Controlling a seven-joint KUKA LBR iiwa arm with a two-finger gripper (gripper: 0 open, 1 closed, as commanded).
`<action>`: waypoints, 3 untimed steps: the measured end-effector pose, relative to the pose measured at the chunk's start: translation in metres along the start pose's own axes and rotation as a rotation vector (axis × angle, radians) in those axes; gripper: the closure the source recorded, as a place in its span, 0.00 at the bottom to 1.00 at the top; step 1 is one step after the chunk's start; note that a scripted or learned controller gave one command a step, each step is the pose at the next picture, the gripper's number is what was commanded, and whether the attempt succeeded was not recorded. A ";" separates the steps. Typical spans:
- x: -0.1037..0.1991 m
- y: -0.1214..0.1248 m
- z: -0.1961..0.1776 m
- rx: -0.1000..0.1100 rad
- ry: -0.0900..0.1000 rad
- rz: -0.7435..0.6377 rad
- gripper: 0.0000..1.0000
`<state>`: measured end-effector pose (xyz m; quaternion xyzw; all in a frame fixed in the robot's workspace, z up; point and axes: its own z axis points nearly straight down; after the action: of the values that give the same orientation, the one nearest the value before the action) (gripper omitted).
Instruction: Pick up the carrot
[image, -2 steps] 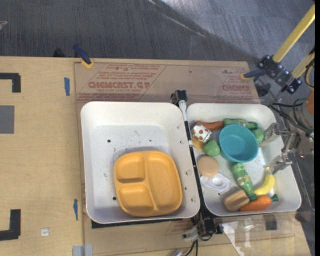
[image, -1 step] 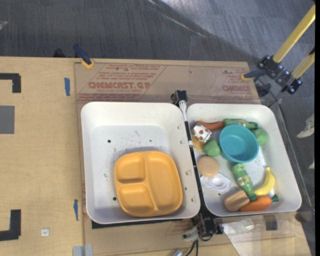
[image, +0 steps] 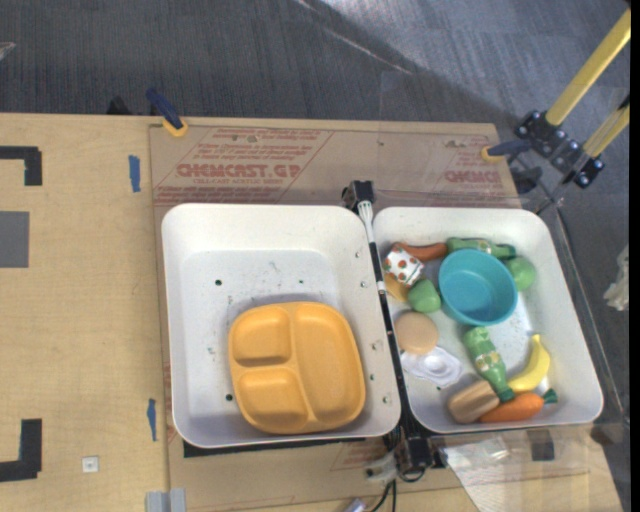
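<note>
Nearest you, your carrot (image: 517, 407) lies at the front edge of the right bin (image: 575, 300), touching a brown bread roll (image: 473, 400), with a banana (image: 533, 365) just behind. Farther back sits the teal bowl (image: 477, 285). You cannot tell the state of the jaws. The approach looks not yet begun; your next move calls for descending over the carrot's body.

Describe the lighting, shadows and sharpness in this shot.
Camera view: soft, even light, no harsh glare on the white bins; the orange tray casts a faint shadow toward the left bin's far side; the carrot and blue bowl read clearly, though fine detail is slightly soft throughout.
</note>
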<state>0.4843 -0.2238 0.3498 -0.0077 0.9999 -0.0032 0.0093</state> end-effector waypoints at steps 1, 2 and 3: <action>0.000 0.000 0.001 -0.001 0.002 0.000 0.00; 0.001 0.000 -0.015 -0.005 0.005 -0.500 0.00; -0.002 0.001 -0.028 0.000 -0.006 -0.498 1.00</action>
<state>0.4856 -0.2229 0.3778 -0.2537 0.9672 -0.0051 0.0110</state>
